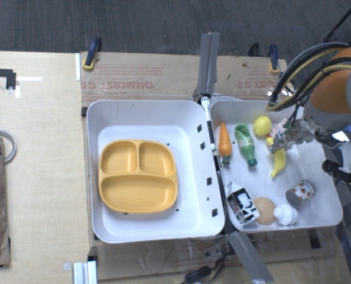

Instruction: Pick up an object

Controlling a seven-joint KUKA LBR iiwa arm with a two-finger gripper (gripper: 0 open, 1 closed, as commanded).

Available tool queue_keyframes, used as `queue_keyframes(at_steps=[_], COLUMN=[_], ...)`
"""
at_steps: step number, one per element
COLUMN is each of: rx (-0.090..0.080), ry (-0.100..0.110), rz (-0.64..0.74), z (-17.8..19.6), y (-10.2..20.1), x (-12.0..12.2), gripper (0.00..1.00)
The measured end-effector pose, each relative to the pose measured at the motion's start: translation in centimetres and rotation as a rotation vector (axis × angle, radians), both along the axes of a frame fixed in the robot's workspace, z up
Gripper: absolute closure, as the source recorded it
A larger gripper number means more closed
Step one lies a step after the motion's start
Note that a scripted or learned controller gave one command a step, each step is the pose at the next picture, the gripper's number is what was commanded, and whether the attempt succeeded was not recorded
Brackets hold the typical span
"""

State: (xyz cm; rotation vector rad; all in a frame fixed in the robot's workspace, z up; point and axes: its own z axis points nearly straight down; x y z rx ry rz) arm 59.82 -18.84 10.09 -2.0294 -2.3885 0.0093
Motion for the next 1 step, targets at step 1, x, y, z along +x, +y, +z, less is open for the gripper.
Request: queue_keyframes(at_steps=[1], rx=[0.0], ry=[-0.005], rz=[0.189], z=[11.47], y=[9.39], x=[0.31], gripper=[1.0])
